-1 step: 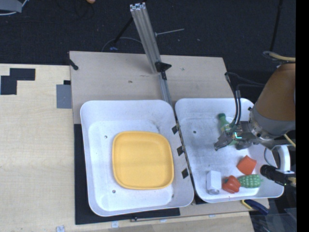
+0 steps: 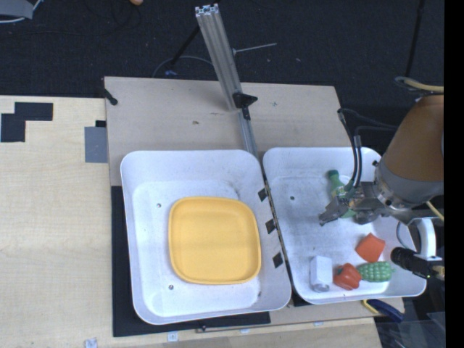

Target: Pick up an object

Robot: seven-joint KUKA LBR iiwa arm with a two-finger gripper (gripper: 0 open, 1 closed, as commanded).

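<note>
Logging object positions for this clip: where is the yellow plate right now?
The yellow plate lies flat in the middle of the left bin, well apart from the small objects in the right bin.

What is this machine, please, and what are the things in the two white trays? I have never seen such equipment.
It is a robot arm, photographed from one camera above the bench. Its gripper is low in the right bin, near a green object; whether it holds anything is unclear. That bin also contains an orange block, a red piece, a green bumpy toy and a small white object. The left bin holds a yellow plate.
</note>
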